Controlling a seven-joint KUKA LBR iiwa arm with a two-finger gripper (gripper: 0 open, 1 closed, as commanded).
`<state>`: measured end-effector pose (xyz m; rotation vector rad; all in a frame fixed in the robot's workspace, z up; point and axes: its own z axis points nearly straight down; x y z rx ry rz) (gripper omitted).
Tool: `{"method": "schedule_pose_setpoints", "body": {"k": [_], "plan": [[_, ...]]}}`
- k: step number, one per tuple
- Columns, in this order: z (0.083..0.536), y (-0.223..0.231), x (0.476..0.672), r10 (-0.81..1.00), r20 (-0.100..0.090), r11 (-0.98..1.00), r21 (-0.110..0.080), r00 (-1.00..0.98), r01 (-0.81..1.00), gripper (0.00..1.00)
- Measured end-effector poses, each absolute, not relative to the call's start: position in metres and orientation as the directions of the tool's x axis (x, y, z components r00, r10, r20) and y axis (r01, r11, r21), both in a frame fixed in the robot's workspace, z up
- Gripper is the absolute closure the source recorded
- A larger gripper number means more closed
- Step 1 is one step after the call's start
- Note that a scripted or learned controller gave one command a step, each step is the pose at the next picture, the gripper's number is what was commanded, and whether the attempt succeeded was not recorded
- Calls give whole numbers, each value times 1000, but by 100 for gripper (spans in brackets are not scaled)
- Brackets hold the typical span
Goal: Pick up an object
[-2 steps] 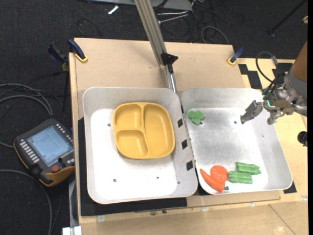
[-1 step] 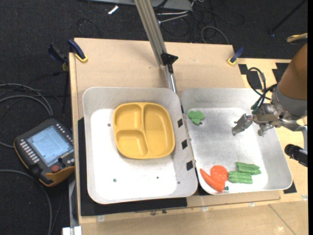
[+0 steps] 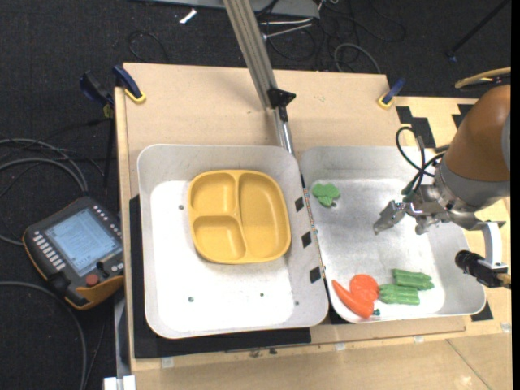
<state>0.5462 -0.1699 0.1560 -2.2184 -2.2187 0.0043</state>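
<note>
My gripper (image 3: 408, 218) hangs over the right side of the right bin (image 3: 357, 197), fingers spread with nothing between them. A small green leafy piece (image 3: 326, 193) lies at the bin's upper left, well to the gripper's left. At the bin's front sit an orange-red carrot and tomato piece (image 3: 358, 294) and, just right of it, two green pods (image 3: 408, 287). These lie below the gripper, apart from it. The left bin holds a yellow divided plate (image 3: 240, 216).
The arm (image 3: 479, 157) enters from the right, over the right bin's far edge. A metal pole (image 3: 253, 43) slants across the bench back toward the bins' divider. A teach pendant (image 3: 75, 249) lies off the bench at left.
</note>
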Motion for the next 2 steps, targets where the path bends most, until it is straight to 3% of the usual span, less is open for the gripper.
{"method": "schedule_pose_setpoints", "body": {"k": [1, 2], "plan": [[97, -172, 536, 1000, 2, -1, -6, 1, 1000, 0], [111, -172, 539, 1000, -1, -1, 2, 1, 1000, 100]]}}
